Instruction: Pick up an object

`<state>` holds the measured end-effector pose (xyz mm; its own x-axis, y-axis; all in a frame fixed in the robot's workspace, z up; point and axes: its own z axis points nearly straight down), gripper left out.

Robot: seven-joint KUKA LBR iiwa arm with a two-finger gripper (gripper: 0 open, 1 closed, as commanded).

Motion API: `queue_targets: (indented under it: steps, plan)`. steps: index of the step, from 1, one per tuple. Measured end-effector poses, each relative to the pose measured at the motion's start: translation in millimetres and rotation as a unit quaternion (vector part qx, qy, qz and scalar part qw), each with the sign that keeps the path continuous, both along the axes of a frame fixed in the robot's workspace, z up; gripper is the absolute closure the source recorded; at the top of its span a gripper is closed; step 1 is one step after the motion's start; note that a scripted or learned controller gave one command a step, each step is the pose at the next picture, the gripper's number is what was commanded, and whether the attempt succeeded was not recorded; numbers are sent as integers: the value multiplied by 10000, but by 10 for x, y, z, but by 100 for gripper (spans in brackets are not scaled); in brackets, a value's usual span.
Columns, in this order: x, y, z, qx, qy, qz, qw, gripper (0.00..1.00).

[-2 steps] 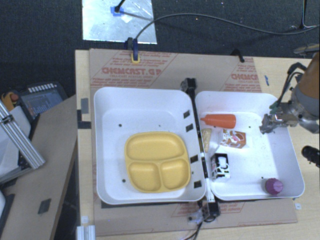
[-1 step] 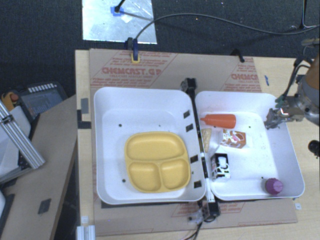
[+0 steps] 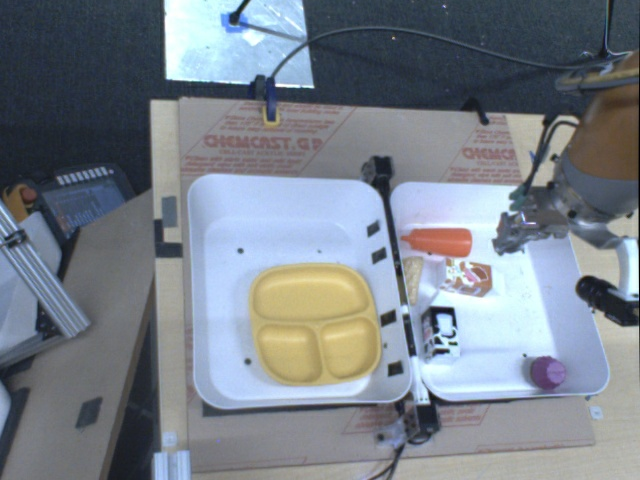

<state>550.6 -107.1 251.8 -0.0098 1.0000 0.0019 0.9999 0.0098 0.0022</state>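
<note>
the gripper (image 3: pixel 512 233) hangs over the right bin (image 3: pixel 585 298), just right of the orange carrot-like toy (image 3: pixel 438 240), with nothing visibly held; whether it is open i cannot tell. to do this well, centre over the carrot toy, clear of the snack packet (image 3: pixel 468 277), before descending.

Bench (image 3: pixel 170 268): cardboard sheet (image 3: pixel 300 138), apparently, under two white bins (image 3: pixel 290 203).
</note>
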Motion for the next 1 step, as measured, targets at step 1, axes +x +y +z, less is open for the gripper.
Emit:
queue_targets:
  steps: [1]
  plan:
    - [113,476,-141,-2,5,-2,10000,100]
